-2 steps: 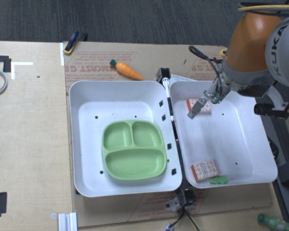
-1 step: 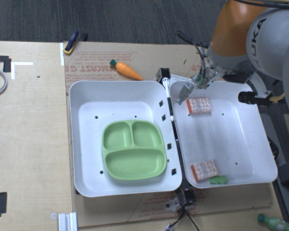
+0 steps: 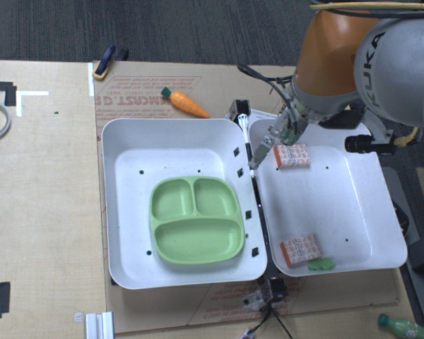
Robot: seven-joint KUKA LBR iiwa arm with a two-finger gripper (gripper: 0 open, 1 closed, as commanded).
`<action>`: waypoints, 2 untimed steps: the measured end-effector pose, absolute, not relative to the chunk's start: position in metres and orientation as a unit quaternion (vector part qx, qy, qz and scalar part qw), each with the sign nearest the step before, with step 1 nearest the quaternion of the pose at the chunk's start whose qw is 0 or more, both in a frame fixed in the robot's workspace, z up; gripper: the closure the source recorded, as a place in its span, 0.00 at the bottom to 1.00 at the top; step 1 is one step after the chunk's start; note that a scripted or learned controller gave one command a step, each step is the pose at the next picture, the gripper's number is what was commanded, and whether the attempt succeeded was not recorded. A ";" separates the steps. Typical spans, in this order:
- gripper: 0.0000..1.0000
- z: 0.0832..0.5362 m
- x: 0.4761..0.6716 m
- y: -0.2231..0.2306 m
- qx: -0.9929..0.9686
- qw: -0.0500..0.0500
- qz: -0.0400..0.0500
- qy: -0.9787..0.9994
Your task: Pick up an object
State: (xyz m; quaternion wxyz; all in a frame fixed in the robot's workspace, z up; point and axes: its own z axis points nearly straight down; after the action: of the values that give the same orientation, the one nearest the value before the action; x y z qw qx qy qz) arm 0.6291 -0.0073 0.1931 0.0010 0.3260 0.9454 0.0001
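Observation:
My gripper (image 3: 263, 149) hangs over the far left corner of the right bin (image 3: 367, 210), close to the wall shared with the left bin. A small white and orange box (image 3: 294, 155) lies on the bin floor just to the right of the gripper, and nothing shows between the fingers. A second box of the same kind (image 3: 299, 248) lies near the front wall of the right bin, with a small green piece (image 3: 321, 264) beside it. The grey arm with its orange band (image 3: 332, 48) reaches in from the upper right.
The left bin (image 3: 127, 189) holds a green divided plate (image 3: 196, 219). A toy carrot (image 3: 186, 103) lies on the cardboard behind the left bin. Clips and cables sit along the joint between the bins. A green bottle (image 3: 403, 324) lies at the bottom right.

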 end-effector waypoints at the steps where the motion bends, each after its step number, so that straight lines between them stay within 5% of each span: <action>1: 0.00 0.192 0.629 -0.007 0.326 0.000 0.000 0.945; 2: 0.00 0.192 0.629 -0.007 0.326 0.000 0.000 0.945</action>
State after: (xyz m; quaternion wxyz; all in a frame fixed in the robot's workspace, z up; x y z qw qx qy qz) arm 0.6289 -0.0074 0.1924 0.0005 0.3260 0.9454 -0.0001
